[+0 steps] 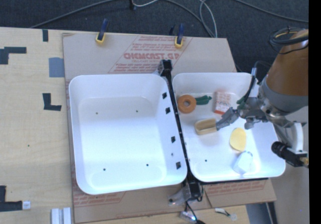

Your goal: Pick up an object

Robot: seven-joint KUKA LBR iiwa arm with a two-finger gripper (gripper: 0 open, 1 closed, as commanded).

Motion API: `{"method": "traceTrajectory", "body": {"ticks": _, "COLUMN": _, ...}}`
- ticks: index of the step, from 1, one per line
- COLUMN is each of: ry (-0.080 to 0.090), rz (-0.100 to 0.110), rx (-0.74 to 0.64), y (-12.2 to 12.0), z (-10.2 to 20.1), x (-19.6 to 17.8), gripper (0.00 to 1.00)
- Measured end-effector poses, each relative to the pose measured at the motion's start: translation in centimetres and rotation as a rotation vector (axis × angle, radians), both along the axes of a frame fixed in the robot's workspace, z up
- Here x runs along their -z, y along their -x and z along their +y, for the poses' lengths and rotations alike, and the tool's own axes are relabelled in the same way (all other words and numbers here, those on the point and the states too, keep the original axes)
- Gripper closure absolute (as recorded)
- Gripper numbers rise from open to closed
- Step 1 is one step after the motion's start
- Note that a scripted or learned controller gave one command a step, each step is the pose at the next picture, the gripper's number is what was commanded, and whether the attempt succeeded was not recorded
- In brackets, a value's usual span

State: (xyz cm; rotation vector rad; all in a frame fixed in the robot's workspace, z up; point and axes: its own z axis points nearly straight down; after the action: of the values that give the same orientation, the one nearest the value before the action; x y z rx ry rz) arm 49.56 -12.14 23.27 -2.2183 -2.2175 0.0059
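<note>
Right bin [220, 175], near to far. One white crumpled piece [244, 162] at the near rim: looks light, soft. One yellow disc [238, 139]: smooth, maybe slippery. One tan block [205, 126], probably stiff and light; take its long sides. Claw [224, 120] touching or just beside it; grip state unreadable. One orange ring [187, 103], one green piece [203, 100], one pinkish packet [223, 101]. Left bin [80, 87]: one.

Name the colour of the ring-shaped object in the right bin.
Orange ring, seen in the camera view, beside a green piece.
</note>
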Motion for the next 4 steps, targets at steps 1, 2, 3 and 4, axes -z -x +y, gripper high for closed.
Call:
{"method": "traceTrajectory", "body": {"ticks": 1, "ry": 0.001, "rz": -0.006, "rx": -0.001, "y": -0.1, "z": 0.0, "x": -0.2, "gripper": 0.00}}
{"method": "traceTrajectory", "body": {"ticks": 2, "ry": 0.000, "rz": -0.002, "rx": 0.000, "y": 0.3, "z": -0.3, "x": 4.1, "gripper": 0.00}}
{"method": "traceTrajectory", "body": {"ticks": 3, "ry": 0.000, "rz": -0.001, "rx": -0.001, "y": -0.1, "z": 0.6, "x": 9.1, "gripper": 0.00}}
{"method": "traceTrajectory", "body": {"ticks": 4, "ry": 0.000, "rz": -0.001, "rx": -0.001, "y": 0.0, "z": 0.6, "x": 14.3, "gripper": 0.00}}
